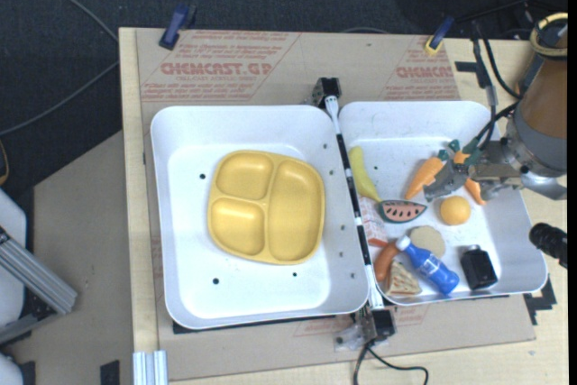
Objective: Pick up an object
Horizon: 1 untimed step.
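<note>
The right bin [397,123] holds several toy foods. Along its left side lies a yellow banana [362,174], with a watermelon slice [401,211] beside it. An orange carrot [422,176] lies near the middle, and an orange ball [455,210] sits to its lower right. At the front are a blue bottle [428,266], a black block [479,267], a red sausage [385,259], a sandwich wedge [403,281] and a tan disc [428,239]. My gripper [457,178] hangs low just right of the carrot and above the orange ball, and it partly covers a small orange piece [474,192].
The left bin [180,194] carries a yellow divided plate [267,206]. A black divider clip [326,89] sits between the bins at the back. The arm's body [545,117] and its cables cross the right bin's far right corner.
</note>
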{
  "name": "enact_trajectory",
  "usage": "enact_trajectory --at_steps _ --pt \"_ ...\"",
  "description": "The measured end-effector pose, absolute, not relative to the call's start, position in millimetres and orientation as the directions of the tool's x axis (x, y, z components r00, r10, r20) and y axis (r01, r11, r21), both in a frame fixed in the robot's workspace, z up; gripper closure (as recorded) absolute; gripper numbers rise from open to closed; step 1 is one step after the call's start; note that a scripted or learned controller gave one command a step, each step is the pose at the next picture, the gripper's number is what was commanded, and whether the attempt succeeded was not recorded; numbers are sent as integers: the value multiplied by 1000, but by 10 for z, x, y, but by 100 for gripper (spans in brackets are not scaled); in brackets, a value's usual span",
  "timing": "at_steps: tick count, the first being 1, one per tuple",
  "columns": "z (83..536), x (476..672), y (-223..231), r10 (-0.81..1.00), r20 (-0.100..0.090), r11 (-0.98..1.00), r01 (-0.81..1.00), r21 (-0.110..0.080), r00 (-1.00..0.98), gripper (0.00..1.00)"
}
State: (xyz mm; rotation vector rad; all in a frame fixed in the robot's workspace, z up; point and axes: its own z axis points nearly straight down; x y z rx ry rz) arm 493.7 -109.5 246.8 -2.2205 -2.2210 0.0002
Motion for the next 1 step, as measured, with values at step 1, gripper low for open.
enact_trajectory --at_steps 1 --pt "1050 5833 -1627 1000 0 -1 1000 -1 1 0"
